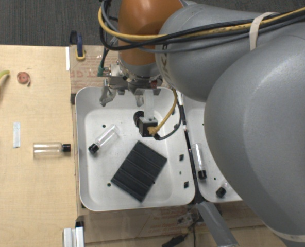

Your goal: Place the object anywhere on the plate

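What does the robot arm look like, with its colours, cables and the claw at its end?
The arm is made of large, rounded grey segments, with an orange-brown domed band above the wrist. Black and yellow cables loop around that band, and a pale strap ties a cable to the grey casing. The claw is small, of grey metal, and a yellowish cable hangs under it.

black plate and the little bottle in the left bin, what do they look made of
Black plate: likely matte plastic or rubber; dull, ribbed surface, no glare. Little bottle: clear plastic or glass, since the white bin shows through it; its black cap looks plastic.
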